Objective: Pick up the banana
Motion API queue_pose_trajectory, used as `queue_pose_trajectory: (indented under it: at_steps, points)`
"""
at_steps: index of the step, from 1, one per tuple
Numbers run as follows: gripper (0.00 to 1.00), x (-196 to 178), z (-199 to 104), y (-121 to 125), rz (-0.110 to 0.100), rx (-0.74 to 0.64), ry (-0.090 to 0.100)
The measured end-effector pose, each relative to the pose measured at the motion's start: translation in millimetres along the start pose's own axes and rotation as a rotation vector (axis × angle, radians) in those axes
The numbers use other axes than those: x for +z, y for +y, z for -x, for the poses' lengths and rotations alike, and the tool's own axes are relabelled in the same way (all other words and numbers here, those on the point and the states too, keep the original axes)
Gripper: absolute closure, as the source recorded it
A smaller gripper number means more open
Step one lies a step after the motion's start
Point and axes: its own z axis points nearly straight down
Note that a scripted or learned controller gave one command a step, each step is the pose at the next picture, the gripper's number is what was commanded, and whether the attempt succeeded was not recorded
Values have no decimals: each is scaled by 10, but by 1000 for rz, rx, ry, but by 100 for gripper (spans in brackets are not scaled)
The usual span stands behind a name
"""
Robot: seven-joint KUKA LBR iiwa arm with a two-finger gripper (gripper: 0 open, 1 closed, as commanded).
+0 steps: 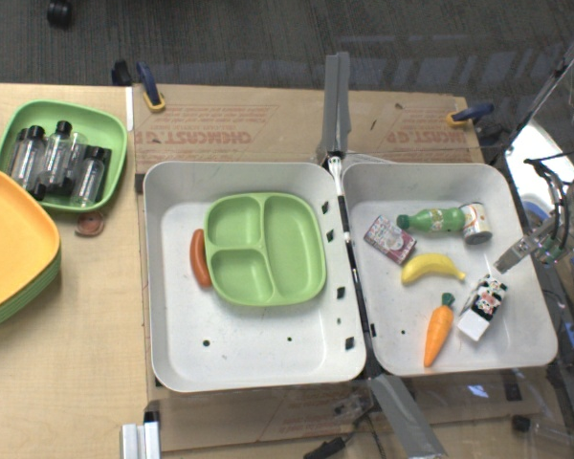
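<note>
**Banana lies in the right bin, gripper at the bin's right edge**

The banana [433,269] lies flat on the floor of the right bin [383,338], near its middle. Just above it is a green bottle [438,221] lying on its side, with a small can [475,223] touching the bottle's end. A pink packet [390,239] is to the left of the banana, and a carrot [438,331] is below it. A small white carton [483,307] lies beside the carrot. The gripper [526,249] is at the right rim of this bin, apart from the banana; whether its fingers are released or clenched I cannot tell. The left bin [172,333] holds a green divided plate [266,249] and a sausage [201,258] touching the plate's left side. On the tabletop [67,371] at the left stand orange plates [14,251] and a green tray [110,137] with bottles.
</note>
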Motion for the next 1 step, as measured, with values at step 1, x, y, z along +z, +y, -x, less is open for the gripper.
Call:
queue_pose_trajectory:
  at_steps: [1]
  points:
    - [100,-129,-203,-308,0,-246,1]
